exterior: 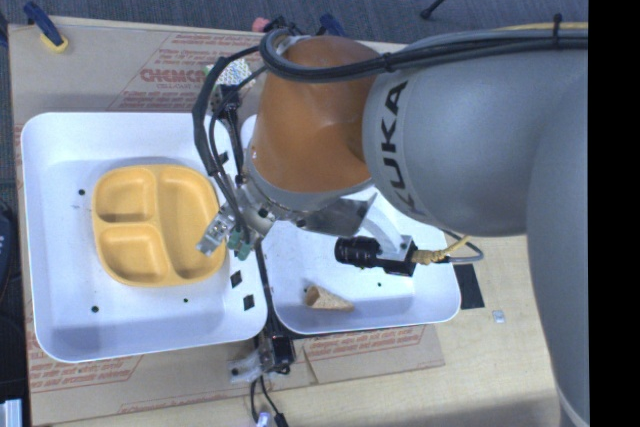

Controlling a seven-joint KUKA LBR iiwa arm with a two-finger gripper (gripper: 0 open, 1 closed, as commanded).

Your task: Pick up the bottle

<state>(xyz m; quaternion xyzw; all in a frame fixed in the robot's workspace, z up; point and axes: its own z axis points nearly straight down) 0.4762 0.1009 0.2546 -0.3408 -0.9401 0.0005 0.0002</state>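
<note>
While the arm [420,135] is covering most of the right bin [440,300], we're not spotting the bottle, so grip point and weight are anyone's guess. Pincer [225,237] is hanging at the yellow tray's [150,220] right edge in the left bin [45,215]; can't tell its state. Right bin is holding a tan wedge [327,298].

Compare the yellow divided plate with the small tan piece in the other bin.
The yellow divided plate is large, rounded and split into three compartments; the small tan piece is a plain wedge, far smaller. The plate is bright yellow, the piece a duller tan-brown. The plate lies in the left bin, beside the claw; the piece lies in the right bin, apart from it. Both rest flat on white bin floors.
</note>
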